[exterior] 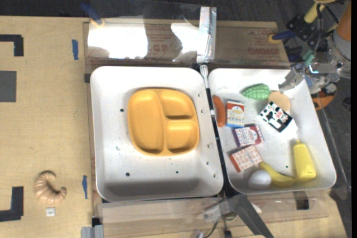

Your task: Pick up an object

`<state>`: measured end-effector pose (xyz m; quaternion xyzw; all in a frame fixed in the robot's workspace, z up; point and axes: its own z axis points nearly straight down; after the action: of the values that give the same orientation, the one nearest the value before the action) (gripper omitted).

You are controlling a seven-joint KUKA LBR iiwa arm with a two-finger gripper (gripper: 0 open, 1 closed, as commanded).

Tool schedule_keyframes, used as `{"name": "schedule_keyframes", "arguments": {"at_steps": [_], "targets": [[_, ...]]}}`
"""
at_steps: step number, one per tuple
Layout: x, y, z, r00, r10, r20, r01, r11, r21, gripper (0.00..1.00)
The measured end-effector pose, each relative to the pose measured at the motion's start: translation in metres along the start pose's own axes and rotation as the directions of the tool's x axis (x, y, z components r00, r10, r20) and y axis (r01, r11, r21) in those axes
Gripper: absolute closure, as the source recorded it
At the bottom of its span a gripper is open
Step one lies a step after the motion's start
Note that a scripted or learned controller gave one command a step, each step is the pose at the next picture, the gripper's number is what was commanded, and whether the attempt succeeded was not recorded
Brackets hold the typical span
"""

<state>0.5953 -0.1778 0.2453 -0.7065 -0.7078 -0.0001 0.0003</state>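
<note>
Metallic gripper (pixel 298 76) parts are seen at the upper right rim of the right bin (pixel 326 167), amid cables and grey hardware; whether anything is held cannot be told from this view, as the tip is too small and cluttered to be read.

Several objects are gathered in the right bin. A green leafy-shaped piece (pixel 256 91) lies near the top, with a tan rounded object (pixel 279 100) just beside it and a black-and-white patterned block (pixel 275 116) touching that. An orange sausage-like piece (pixel 218 110) is laid along the left wall, next to a small printed card (pixel 235 113). Two more printed packets (pixel 247 135) (pixel 245 157) are placed below it. A yellow bottle (pixel 303 160) is set at the lower right, with a banana (pixel 276 175) and a white egg-shaped object (pixel 259 178) beside it.

A yellow divided plate (pixel 163 120) is held in the left bin (pixel 111 175). A croissant-like piece (pixel 49 187) is seen on the bench (pixel 39 120), well apart from both bins.
</note>
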Motion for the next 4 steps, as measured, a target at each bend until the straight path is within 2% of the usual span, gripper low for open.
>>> {"name": "schedule_keyframes", "arguments": {"at_steps": [1,2,3,4], "targets": [[-0.015,-0.051,0.118,0.936,0.352,0.001,-0.352,0.936,0.009,0.0],[-0.007,-0.107,0.159,0.971,0.238,0.0,-0.238,0.971,-0.006,0.0],[0.021,-0.097,0.158,0.984,0.177,0.002,-0.176,0.984,-0.007,0.0],[0.02,-0.096,0.147,0.984,0.179,0.002,-0.179,0.984,-0.012,1.0]]}}
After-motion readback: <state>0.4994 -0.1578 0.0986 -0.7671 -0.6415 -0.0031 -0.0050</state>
